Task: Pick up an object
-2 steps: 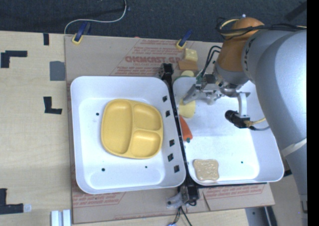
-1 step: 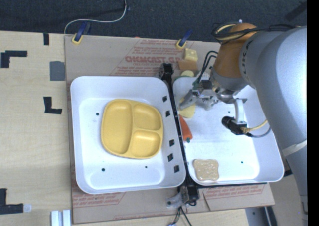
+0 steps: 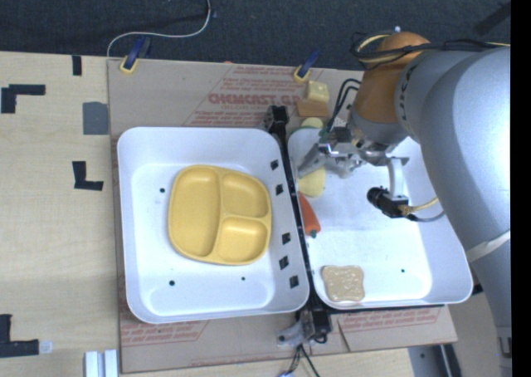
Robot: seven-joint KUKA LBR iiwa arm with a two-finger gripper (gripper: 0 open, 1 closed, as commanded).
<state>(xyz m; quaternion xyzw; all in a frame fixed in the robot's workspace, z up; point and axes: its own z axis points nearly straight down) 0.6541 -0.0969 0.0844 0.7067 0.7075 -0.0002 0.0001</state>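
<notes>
Toward the upper centre-right of the frame, we find the gripper [image 3: 319, 159] lowered into the upper left corner of the right bin [image 3: 415, 271], just beside the divider between the two bins. Directly below it lies a pale yellow object [image 3: 312, 183], and we judge this to be the likely target. Whether the jaws are spread or closed we cannot tell; the wrist hardware and the slant of the view mask them, and we see nothing clearly held between them.

Other candidates sit in the same bin: an orange carrot-like piece [image 3: 309, 216] along the left wall, below the yellow object, and a tan bread slice [image 3: 343, 283] near the lower edge, well apart from the gripper. A yellow divided plate [image 3: 220, 214] rests in the left bin [image 3: 145, 226].

We judge the task as under way but incomplete: the approach is made, every object rests on a bin floor, and the grasp and lift remain.
</notes>
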